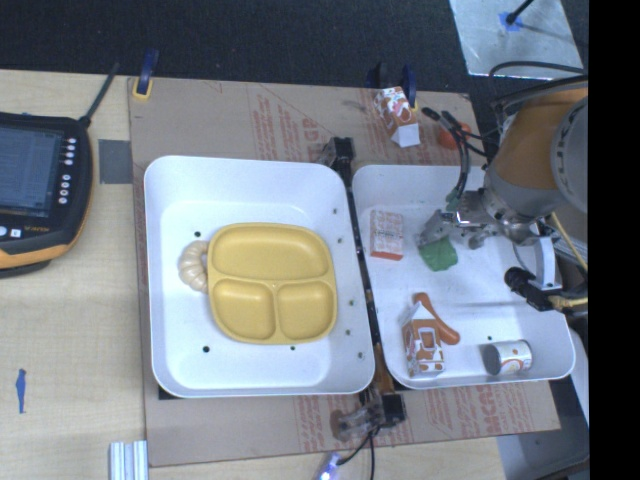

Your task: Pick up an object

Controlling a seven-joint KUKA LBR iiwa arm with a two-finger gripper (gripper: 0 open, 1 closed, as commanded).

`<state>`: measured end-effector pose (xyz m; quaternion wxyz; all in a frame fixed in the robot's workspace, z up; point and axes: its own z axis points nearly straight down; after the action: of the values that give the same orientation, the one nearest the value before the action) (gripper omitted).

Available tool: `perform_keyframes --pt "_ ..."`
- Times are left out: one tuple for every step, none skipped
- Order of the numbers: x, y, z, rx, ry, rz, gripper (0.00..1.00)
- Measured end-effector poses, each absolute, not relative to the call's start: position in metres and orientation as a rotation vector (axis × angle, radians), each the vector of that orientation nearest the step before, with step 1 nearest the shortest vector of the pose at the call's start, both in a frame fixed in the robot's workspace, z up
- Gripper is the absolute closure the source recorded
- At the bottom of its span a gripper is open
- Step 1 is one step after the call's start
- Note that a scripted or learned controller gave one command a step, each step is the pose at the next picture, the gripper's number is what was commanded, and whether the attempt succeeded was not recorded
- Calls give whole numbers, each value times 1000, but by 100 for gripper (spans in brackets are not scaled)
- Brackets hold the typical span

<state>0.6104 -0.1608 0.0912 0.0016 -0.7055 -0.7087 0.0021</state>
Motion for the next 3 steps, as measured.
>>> perform_keyframes --pt "641 -212 128 -2218 -2225 2 0" --pt "606 -126 144 -2212 -2227 5 0" --pt "599 -132 92 -2214 -2226 6 0"
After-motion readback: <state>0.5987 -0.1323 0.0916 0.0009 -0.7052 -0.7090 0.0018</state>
